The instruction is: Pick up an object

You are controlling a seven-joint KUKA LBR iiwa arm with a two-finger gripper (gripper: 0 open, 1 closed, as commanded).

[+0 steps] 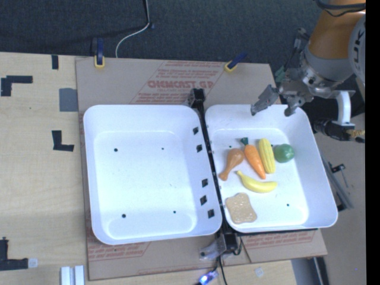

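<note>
The end effector (275, 103) hovers above the far edge of the right bin (317, 209), fingers spread apart, with nothing between them and touching nothing. The arm (338, 34) is cut off at the upper right corner, so its base cannot be seen.

Six toy food items lie clustered in the right bin: a chicken drumstick (231, 162), a carrot (255, 160), a corn cob (266, 155), a green item (284, 153) too small to identify, a banana (257, 184) and a slice of bread (240, 208) near the front. The left bin (95, 159) adjoins it on the bench (35, 159).
</note>
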